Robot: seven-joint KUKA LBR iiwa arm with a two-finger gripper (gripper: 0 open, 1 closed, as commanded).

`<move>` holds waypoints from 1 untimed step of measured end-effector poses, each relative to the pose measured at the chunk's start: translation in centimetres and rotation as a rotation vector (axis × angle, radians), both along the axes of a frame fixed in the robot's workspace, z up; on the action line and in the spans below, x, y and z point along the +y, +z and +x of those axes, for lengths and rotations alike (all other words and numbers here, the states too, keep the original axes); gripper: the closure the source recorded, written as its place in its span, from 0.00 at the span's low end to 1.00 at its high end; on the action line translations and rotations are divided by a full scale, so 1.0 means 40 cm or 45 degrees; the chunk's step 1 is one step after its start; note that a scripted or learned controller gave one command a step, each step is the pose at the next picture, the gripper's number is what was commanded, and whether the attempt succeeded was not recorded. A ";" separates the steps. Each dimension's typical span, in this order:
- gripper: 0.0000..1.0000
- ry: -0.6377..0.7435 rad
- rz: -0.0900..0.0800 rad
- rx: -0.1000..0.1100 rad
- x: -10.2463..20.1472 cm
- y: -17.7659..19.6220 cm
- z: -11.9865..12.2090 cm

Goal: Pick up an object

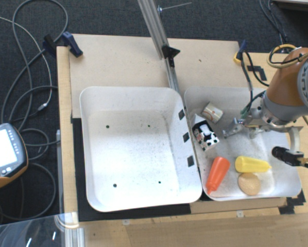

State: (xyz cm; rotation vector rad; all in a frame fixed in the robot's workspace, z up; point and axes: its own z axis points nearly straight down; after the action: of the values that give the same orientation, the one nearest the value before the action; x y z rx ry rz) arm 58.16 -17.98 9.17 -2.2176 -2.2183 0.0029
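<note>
Nearest the camera, the orange cylinder (217, 173) lies along the right bin's (277, 194) front edge, tilted. My hand (245, 123) hovers behind it; I cannot tell its state.

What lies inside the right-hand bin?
An orange carrot-like piece, a yellow piece, a tan lump, a black-and-white toy and a beige cylinder. The arm covers its far corner.

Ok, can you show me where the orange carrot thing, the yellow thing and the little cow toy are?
Orange carrot (217, 173), camera view, middle of its body.
Yellow thing (252, 164), camera view, middle of its top side.
Cow toy (207, 137), camera view, its black-and-white body.
</note>
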 end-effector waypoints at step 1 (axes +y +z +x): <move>1.00 0.001 0.000 -0.006 0.000 0.031 0.003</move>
State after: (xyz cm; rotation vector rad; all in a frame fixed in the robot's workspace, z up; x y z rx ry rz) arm 58.29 -17.97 10.42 -2.2195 -2.2213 -0.0017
